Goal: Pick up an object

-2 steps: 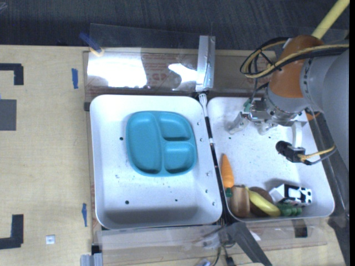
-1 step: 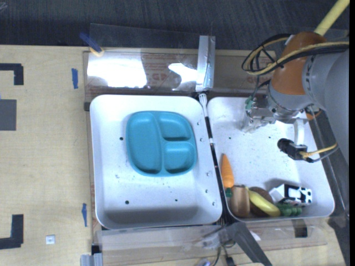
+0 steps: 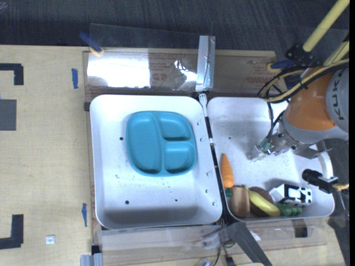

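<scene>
The right bin's [image 3: 238, 111] far half lies open; carrot [image 3: 227, 170], banana [image 3: 263, 202] and toys crowd its near edge.

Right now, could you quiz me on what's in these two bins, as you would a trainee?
1. True or false: the blue divided tray lies in the left bin.
2. Which item lies against the right bin's left wall? A) carrot B) banana C) black-and-white toy
3. Fill in: the gripper hovers over the ____ bin.

Key: 1 true; 2 A; 3 right.
</scene>
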You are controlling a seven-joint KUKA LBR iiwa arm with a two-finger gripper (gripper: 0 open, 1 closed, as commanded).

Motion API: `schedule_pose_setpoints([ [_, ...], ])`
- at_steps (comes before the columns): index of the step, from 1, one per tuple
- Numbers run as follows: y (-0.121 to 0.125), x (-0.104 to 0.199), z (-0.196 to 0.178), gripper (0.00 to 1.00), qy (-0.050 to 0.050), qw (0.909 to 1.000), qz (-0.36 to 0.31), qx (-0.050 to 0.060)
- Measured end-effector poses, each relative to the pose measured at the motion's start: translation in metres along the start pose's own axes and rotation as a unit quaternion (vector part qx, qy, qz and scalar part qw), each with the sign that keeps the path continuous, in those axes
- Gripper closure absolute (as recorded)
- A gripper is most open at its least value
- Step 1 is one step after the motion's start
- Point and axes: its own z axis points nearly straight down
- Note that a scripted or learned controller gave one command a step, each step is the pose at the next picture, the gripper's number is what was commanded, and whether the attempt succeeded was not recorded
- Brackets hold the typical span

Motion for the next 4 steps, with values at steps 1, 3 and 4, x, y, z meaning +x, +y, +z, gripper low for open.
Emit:
schedule_pose_setpoints([
  [1,0.079,-0.062,-0.001,1.00,0.001,0.9967,0.081,0.004],
  [3,-0.052,0.041,-0.001,1.00,-0.002,0.9757,0.219,-0.002],
  [4,-0.052,0.042,0.000,0.00,-0.001,0.9756,0.220,-0.001],
])
